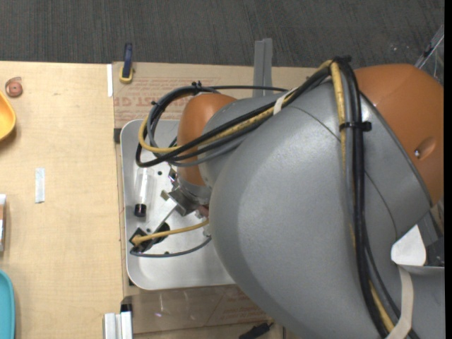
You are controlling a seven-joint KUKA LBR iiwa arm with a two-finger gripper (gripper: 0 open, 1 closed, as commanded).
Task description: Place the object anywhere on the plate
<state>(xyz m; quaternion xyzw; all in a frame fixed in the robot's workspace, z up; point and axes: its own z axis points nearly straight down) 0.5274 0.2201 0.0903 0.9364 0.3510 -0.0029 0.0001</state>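
My grey arm (318, 210) reaches in from the right and covers most of the view. Its orange wrist band (201, 129) hangs over a white bin (134, 260), and the gripper (180, 198) sits below it, low inside the bin and mostly hidden by the wrist. A small black piece (140, 209) lies on the bin floor just left of the gripper, with a pale clear stick (143, 182) above it. Whatever lies under the arm is hidden.
Yellow and black cables (159, 235) loop down over the bin's left half. On the wooden bench (63, 246) to the left lie a yellow-orange dish edge (4, 122), a teal edge (4, 306) and a small white strip (40, 186).
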